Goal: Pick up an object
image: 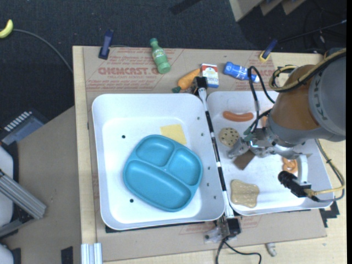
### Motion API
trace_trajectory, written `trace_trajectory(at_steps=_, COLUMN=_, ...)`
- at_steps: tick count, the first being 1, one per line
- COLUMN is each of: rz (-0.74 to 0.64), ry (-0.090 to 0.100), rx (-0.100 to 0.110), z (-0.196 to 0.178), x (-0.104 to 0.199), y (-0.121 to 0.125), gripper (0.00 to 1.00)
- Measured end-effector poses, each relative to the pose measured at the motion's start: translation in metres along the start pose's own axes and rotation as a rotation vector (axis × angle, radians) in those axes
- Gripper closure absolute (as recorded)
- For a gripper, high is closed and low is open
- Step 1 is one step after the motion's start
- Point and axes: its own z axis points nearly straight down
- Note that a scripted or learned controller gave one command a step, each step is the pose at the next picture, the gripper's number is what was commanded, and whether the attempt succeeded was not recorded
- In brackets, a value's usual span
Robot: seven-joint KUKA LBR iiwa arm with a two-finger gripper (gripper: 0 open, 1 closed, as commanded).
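My gripper (240, 149) is down in the right bin (308, 202), near its left side. A small dark brown piece (242, 160) lies right under and against its tip; whether it is gripped is hidden. A round speckled cookie (228, 135) sits just up and left of the gripper. Toward the bin's back lies a sausage (238, 115). A tan bread-like chunk (243, 193) rests at the front left corner. An orange item (290, 165) peeks out beside the wrist.
The left bin (104, 120) holds a blue divided plate (163, 171) and a yellow cheese slice (174, 132). Behind the bins lie a green bottle (160, 56), a carrot (188, 78), a small carton (209, 75) and a blue can (236, 70). Cables (256, 100) run over the right bin.
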Motion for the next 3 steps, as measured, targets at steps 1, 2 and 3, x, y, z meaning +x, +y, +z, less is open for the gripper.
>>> trace_trajectory(at_steps=1, rz=0.000, ry=-0.001, rx=-0.003, z=0.000, x=0.002, y=0.004, gripper=0.00)
trace_trajectory(at_steps=2, rz=-0.001, ry=-0.001, rx=-0.003, z=0.000, x=0.004, y=0.010, gripper=0.00)
trace_trajectory(at_steps=3, rz=-0.001, ry=0.000, rx=0.000, z=-0.001, x=0.000, y=-0.012, gripper=0.00)
